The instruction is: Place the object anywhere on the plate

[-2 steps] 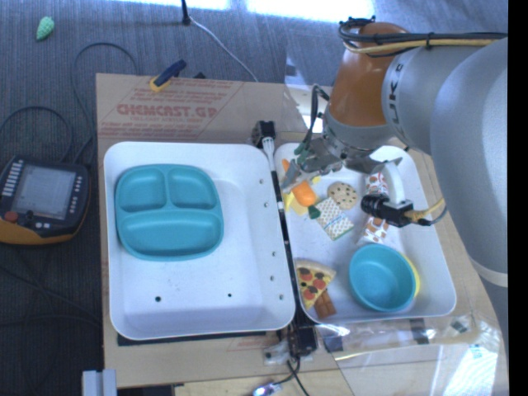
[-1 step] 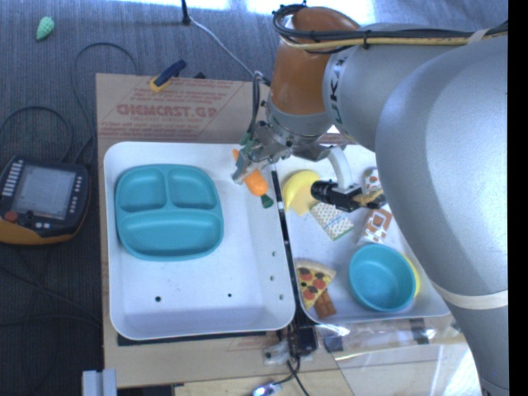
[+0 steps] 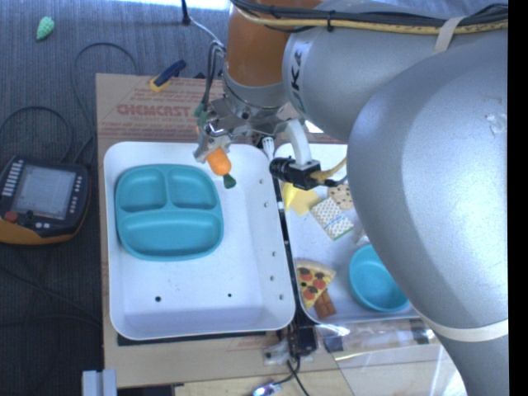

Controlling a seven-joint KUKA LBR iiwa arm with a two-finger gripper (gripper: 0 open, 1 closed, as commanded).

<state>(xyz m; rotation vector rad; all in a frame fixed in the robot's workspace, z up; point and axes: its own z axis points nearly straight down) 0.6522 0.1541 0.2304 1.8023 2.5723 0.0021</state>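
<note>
Gripper (image 3: 216,148) hangs over the left bin (image 3: 247,295), fingers closed on the toy carrot (image 3: 219,163) just off the blue plate (image 3: 169,211) rim — best move: slide left, lower gently, then release.

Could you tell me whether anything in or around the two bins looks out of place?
Nothing is spilled or damaged. The carrot hangs at the gripper, just off the plate's corner. A small green item lies alone on the floor, far from both bins.
</note>
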